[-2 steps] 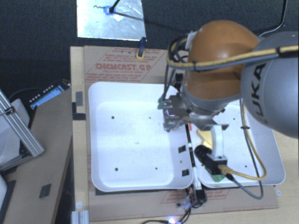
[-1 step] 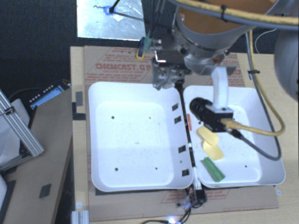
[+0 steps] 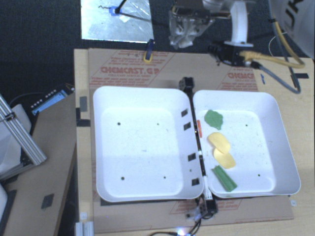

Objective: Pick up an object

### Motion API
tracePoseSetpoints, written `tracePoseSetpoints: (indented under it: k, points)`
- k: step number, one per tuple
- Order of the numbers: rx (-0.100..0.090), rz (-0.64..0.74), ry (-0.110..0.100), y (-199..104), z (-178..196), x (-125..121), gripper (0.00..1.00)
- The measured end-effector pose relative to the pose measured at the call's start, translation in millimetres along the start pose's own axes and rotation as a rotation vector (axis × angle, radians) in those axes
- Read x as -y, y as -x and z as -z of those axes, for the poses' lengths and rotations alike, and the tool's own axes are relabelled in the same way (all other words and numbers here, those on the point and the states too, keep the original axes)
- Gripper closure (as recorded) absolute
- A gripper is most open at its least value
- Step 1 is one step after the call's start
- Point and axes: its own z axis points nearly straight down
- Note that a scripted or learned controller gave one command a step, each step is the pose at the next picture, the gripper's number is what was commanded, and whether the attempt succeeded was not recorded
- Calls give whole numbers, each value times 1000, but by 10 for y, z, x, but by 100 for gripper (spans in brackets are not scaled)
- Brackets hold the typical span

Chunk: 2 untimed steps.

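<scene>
Looking down on my bench: two white bins, left bin (image 3: 142, 141) and right bin (image 3: 261, 146) | four objects in right bin, near its left wall: one green lump (image 3: 214, 118), two yellow pieces (image 3: 218, 141) (image 3: 224, 159) touching, one green stick (image 3: 224, 178) | gripper (image 3: 183, 33) above bench's far edge, well apart from bins; grip unclear.

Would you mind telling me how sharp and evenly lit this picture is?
Camera view: soft overall; the gripper is blurred; the foil sheet glares; the white bins are bright and nearly washed out; the green and yellow pieces remain distinguishable.
</scene>
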Motion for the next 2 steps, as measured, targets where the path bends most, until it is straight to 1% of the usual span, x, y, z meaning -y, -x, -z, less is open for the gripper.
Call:
tracePoseSetpoints:
  k: [1, 2]
  points:
    - [-1, 11, -11, -272, -13, 1038, 100]
    - [4, 3, -16, -493, -1374, 618, 100]
